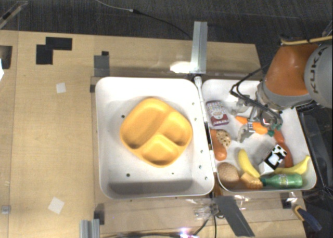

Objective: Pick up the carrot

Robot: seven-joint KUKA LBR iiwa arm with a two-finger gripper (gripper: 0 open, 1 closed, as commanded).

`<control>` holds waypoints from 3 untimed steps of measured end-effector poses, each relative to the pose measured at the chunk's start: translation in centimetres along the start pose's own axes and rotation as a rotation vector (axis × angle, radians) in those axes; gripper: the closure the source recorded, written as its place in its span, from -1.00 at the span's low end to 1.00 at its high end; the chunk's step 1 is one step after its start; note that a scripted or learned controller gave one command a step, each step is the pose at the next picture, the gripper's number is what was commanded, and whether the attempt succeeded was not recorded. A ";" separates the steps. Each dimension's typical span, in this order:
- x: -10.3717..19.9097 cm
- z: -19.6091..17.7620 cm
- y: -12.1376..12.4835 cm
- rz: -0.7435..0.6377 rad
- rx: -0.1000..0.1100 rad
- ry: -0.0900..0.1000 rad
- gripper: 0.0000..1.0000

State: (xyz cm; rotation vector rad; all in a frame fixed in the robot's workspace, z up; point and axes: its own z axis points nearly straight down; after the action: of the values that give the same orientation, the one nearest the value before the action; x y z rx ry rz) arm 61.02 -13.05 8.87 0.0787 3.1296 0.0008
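The pincer (258,126) hangs low over the upper middle of the right bin (307,143), its grey fingers spread apart, with an orange piece, apparently the near end of the carrot (279,138), showing between the tips; whether the fingers press on it cannot be told. The carrot lies aslant, running from just under the pincer down toward the bin's right wall, beside a black-and-white checkered block (276,155).

The arm (299,73) comes in from the right, its orange band sitting over the bin's upper right corner and covering that rim.

The left bin (104,143) is the roomiest spot: a yellow divided tray (155,130) sits near its centre, with bare white floor on every side between tray and walls.

The right bin is crowded along its lower and left edges. Against the lower wall lie a green bottle (281,181) and a yellow banana (296,167), the banana's tip close to the right corner. A second banana (247,163) lies near the middle, a brown potato-like lump (228,171) sits in the lower left corner, and a reddish sausage (220,148) and a small printed packet (217,113) line the left wall. Open floor remains at the bin's top, left of the pincer.
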 end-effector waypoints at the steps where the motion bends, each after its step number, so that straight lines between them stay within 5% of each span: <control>1: -0.4 -1.4 0.1 -0.005 0.001 -0.011 1.00; 2: 8.9 -0.3 -2.3 -0.278 0.003 -0.004 1.00; 3: 6.3 -3.9 -5.4 0.089 0.002 0.000 1.00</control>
State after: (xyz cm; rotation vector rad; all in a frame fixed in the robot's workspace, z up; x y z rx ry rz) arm 54.38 -18.12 12.68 0.2175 3.1233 -0.0021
